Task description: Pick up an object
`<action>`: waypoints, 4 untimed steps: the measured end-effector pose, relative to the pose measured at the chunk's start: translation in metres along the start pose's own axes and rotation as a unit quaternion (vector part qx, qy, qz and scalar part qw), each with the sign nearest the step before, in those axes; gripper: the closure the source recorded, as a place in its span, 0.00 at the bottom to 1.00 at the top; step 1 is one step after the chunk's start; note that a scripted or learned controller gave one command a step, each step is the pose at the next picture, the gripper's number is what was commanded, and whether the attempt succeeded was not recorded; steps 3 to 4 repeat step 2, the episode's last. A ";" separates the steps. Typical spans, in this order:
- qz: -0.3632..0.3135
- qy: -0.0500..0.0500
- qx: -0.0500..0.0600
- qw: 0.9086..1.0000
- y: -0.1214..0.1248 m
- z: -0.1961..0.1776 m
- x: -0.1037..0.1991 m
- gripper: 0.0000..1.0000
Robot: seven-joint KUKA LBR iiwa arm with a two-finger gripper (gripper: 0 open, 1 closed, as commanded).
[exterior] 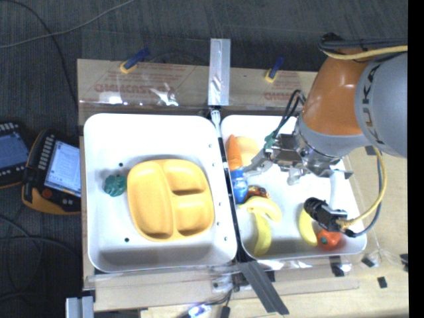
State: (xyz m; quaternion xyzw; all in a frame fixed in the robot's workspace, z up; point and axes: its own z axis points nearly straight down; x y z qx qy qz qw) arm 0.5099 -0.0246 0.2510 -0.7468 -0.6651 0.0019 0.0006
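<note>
- The arm [361, 111] hung over the right bin [286, 234], and its bulk hid much of that bin's far side. A descent planned on that view could have struck something hidden.
- The left bin [106, 138] held a yellow divided tray [172, 197], which looked too broad and flat for a two-finger grasp. A try there would likely have slid off.
- The banana [262, 220] lay in the right bin near the wall between the bins. Its curve could have rolled it out of a closing grip.
- The orange piece [235, 151] stood against that same wall, and a finger coming down could have jammed on the rim.
- The gripper [275, 161] hovered just beside the orange piece and above the bin floor, with nothing seen held. Whether it was open or closed could not be told.
- The small blue item [240, 191] sat between the orange piece and the banana, so a grasp could have caught two things or nudged one away.
- The green lump [114, 185] lay well apart in the left bin, close to the tray's edge, which left little room.
</note>
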 end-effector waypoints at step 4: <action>-0.106 0.001 0.001 0.994 -0.024 0.069 -0.028 0.00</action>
